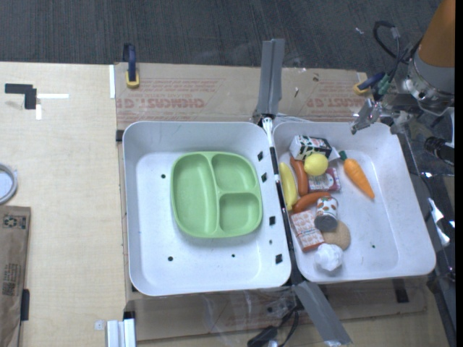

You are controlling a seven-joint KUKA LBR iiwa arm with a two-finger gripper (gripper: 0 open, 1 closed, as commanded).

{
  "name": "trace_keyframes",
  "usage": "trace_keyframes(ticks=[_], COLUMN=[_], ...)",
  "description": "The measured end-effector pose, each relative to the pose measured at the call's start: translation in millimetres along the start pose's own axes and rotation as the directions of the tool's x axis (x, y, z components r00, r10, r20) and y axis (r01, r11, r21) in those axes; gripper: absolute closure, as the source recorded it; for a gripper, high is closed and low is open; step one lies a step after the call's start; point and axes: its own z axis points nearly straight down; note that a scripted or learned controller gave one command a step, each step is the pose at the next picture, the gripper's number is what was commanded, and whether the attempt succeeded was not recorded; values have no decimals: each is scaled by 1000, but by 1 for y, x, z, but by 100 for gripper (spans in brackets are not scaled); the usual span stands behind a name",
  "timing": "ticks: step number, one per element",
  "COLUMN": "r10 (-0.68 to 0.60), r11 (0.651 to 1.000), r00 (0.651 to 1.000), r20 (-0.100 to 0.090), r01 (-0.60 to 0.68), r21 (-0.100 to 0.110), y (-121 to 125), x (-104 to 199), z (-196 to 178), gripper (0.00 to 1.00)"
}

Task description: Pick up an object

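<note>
1. The grey arm (434,56), with its orange band, reaches in from the right, and its hand (370,114) hangs over the far right corner of the right bin (405,215); whether it is apart or together cannot be told from this angle.
2. Nothing can be seen between the hand's tips, and every object lies in the bin, nearer and to the left of it.
3. The closest piece to the hand is an orange carrot (358,177), lying at a slant just nearer and slightly left of it, apart from the rest of the pile.
4. Left of the carrot sits a yellow lemon (316,164), touching a black-and-white carton (309,147) on its far side.
5. A banana (287,184) lies along the bin's left wall, with reddish sausages (312,194) beside it.
6. Nearer still are a small can (327,208), a red-and-white packet (306,228), a brown round cookie (337,236) and a white crumpled lump (328,257), packed close together.
7. The left bin (145,215) holds a green divided tray (216,194), lying flat near its middle, well apart from the hand.
8. Both bins rest side by side on the bench (58,157), where a roll of tape (6,185) sits at the left edge.
</note>
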Motion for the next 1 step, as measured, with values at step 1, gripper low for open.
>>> trace_keyframes(ticks=[1], r10=[-285], r11=[959], r00=[959], r20=[3], r01=[285], r21=[-3], y=[-18], x=[1], z=[-116], gripper=[0])
